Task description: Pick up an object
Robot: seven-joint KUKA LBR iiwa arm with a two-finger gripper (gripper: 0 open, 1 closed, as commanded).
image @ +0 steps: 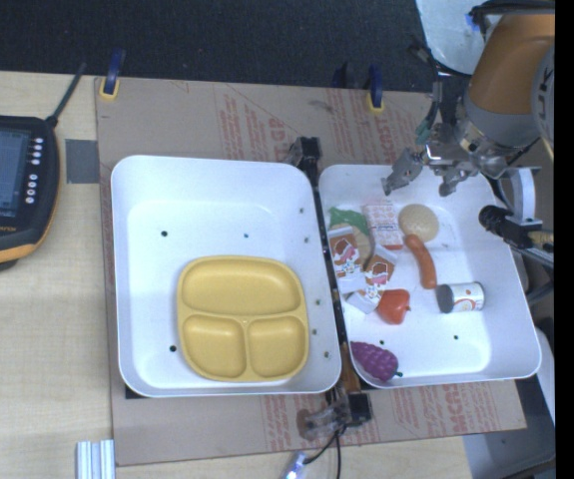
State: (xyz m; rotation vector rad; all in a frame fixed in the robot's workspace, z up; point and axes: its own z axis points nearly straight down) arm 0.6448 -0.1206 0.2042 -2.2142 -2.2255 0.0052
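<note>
My gripper (pixel 427 178) hangs open over the far edge of the right bin (pixel 496 352), with nothing between its fingers. Just below it in the bin lie a beige round object (pixel 418 219) and an orange sausage (pixel 422 260). A pale packet (pixel 381 222) and a green item (pixel 346 217) sit to their left. Further forward are printed snack packets (pixel 346 254), a red piece (pixel 393 305), a small grey-and-white cylinder (pixel 461 296) and a purple object (pixel 374 359) at the near edge.
The left bin (pixel 167 203) holds a yellow divided tray (pixel 244 317). A black-and-orange handheld pendant (pixel 2 183) lies on the bench at far left. Clamps (pixel 374 80) hold the cardboard sheet under the bins at the back edge.
</note>
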